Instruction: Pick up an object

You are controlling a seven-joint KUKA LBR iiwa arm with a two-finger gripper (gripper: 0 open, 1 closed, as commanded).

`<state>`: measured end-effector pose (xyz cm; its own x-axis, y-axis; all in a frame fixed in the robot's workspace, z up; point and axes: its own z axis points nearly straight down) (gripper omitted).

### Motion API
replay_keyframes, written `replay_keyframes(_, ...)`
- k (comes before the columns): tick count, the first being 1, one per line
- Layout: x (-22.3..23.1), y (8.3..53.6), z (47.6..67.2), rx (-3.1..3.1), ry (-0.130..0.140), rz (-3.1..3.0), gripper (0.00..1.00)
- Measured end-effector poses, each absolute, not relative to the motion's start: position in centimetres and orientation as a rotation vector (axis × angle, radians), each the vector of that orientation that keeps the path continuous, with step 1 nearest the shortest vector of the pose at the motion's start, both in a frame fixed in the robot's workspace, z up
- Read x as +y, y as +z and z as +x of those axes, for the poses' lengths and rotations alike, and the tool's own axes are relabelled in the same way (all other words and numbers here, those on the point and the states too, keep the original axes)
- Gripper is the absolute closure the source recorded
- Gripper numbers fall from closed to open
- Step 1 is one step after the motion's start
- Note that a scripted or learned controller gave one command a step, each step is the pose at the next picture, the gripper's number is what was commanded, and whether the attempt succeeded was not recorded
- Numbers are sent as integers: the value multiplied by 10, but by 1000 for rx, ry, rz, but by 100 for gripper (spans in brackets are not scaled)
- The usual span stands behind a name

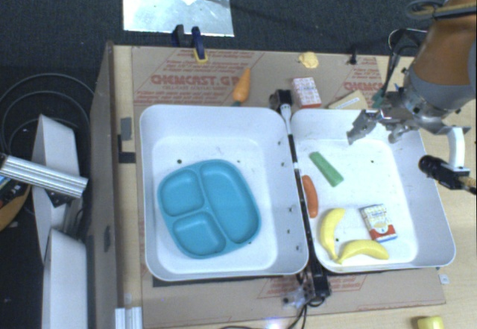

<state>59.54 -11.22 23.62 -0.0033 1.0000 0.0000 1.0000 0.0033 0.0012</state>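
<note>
Gripper [376, 126] hung over the upper right part of the right bin [440, 242], its two fingers spread apart with nothing between them, one tip pointing toward eight o'clock and the other toward five. From it the grey wrist and the orange-banded arm [447, 51] ran off toward two o'clock. Nearest below, toward seven o'clock of the gripper, lay a green block [326, 168], flat on the bin floor and slanted; it looked stiff, light and straight-sided, so I judged it the easiest thing to take, pinched across its narrow width near the middle. Further toward seven o'clock an orange carrot-like piece [310, 195] lay close along the bin's left wall, which would likely crowd one finger. Toward six o'clock sat a small carton [378, 221], probably light and rigid, graspable across its short sides. At the bin's lower edge two bananas [344, 238] lay touching each other; curved and smooth, they would probably slip or roll unless gripped at mid-body. Beyond the dividing wall, toward nine o'clock, the left bin [160, 130] held a blue compartment plate [209, 208], broad and shallow, which I judged a poor fit for a two-finger pinch.
</note>
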Motion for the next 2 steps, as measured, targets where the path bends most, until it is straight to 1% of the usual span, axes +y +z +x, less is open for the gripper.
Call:
replay_keyframes(1,-103,148,605,2228,0,2216,0)
replay_keyframes(2,-87,82,615,2229,0,2214,0)
